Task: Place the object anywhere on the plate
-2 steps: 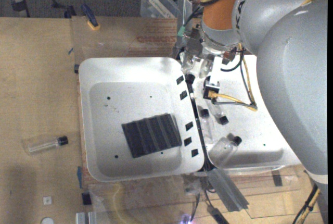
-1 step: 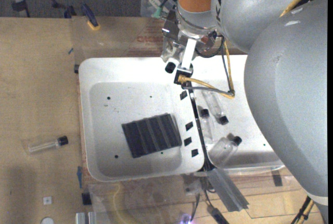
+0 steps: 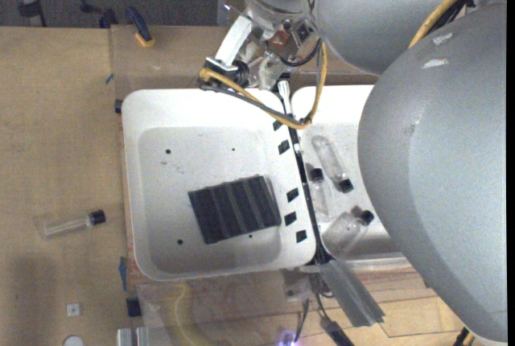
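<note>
Nothing is placed yet, I judge: the ribbed dark plate (image 3: 234,208) in the left bin (image 3: 145,175) is bare, 3 clear vials (image 3: 331,163) lie right of it in the other bin, and the gripper (image 3: 259,71) hangs above it, finger state unreadable.

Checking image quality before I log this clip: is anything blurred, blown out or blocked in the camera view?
Camera view: the arm, close to the lens, is soft and blocks much of the right bin; the left bin rim is bright, nearly washed out; the dark ribbed plate reads sharp; the clear vials are faint against the white, their black caps clearer.
</note>
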Available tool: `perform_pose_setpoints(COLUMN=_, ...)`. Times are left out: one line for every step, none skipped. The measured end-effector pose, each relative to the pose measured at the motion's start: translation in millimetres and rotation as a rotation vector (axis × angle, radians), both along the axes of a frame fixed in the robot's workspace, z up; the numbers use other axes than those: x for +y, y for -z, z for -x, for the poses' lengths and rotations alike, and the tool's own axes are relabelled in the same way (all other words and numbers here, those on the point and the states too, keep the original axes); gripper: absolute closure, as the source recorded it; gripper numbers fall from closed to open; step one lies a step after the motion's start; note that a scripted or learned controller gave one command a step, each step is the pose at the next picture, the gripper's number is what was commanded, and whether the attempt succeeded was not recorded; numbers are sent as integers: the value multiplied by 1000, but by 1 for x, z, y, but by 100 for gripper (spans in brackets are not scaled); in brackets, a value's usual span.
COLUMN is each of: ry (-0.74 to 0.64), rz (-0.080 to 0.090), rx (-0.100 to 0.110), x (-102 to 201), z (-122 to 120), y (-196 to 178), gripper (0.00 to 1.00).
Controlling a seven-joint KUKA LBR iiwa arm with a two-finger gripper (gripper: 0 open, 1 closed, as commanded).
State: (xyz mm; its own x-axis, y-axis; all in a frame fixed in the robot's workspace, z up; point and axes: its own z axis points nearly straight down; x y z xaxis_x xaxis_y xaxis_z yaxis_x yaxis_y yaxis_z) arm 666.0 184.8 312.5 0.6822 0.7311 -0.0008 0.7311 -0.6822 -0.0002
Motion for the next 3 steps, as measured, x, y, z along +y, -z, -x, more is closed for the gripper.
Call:
perform_pose_setpoints(ry=1, rz=0, rx=0, x=9, z=5, y=-57, gripper=100)
perform_pose_setpoints(ry=-53, rz=-1, rx=2, x=-43, z=36, y=60, gripper=100)
perform_pose_setpoints(ry=550, rz=-1, rx=0, x=-63, z=37, y=123, gripper=100)
